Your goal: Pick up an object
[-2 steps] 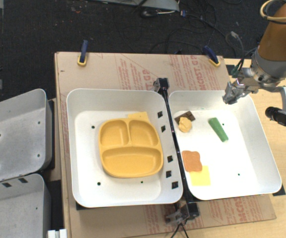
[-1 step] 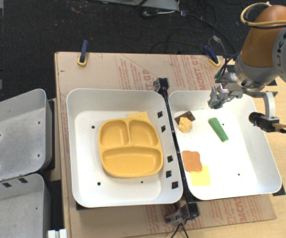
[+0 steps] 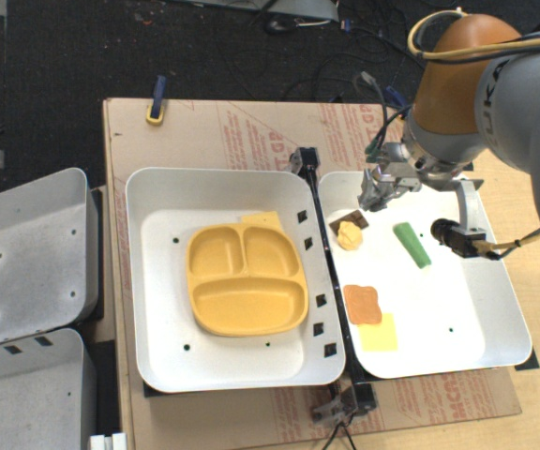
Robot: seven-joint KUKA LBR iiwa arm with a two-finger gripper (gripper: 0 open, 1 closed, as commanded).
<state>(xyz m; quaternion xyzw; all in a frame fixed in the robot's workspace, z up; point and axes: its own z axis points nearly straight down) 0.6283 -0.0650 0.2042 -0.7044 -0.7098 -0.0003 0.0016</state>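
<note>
My gripper (image 3: 375,198) hangs over the back left part of the right bin (image 3: 476,345), just above and right of a small yellow lump (image 3: 349,237) with a brown piece at its top. A green stick (image 3: 412,245) lies to the right of the lump. Nearer the front lie an orange-brown slab (image 3: 362,304) and a pale yellow square (image 3: 378,332). Nothing shows between the fingers.
The left bin (image 3: 157,345) holds a yellow divided plate (image 3: 247,280) with a pale yellow piece (image 3: 262,220) behind it. A black divider (image 3: 324,270) with clips runs between the bins. Grey trays (image 3: 26,251) lie at the far left.
</note>
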